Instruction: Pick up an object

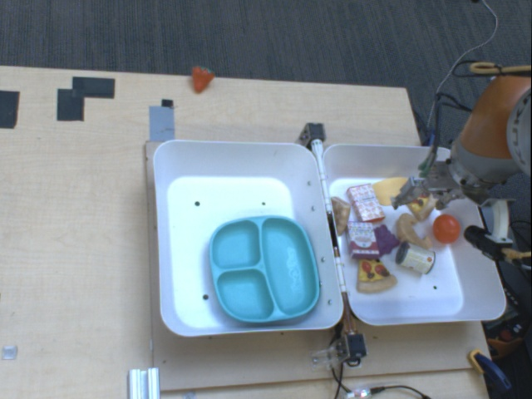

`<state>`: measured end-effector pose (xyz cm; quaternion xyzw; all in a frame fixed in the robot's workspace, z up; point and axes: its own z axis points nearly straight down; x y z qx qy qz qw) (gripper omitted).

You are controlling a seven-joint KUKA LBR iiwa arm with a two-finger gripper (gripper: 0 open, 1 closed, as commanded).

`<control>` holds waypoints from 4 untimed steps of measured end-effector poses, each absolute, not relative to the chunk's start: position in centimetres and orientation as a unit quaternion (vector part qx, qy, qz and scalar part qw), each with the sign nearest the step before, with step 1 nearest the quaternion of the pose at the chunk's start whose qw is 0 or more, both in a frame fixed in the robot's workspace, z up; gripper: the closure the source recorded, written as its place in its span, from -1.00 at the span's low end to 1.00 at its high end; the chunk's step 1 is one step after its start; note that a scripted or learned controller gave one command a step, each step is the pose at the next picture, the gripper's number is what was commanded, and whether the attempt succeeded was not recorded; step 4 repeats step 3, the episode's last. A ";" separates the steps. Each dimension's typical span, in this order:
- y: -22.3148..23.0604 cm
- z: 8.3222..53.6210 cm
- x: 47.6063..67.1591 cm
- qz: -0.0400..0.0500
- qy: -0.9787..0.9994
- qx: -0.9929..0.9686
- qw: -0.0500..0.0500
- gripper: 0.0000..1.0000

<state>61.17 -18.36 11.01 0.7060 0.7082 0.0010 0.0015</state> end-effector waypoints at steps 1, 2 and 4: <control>-14.5 8.8 55.5 0.003 0.708 0.707 0.003 -1.00; -14.5 10.0 55.7 0.005 0.708 0.706 0.005 1.00; -8.1 18.5 53.6 0.002 0.709 0.705 0.001 1.00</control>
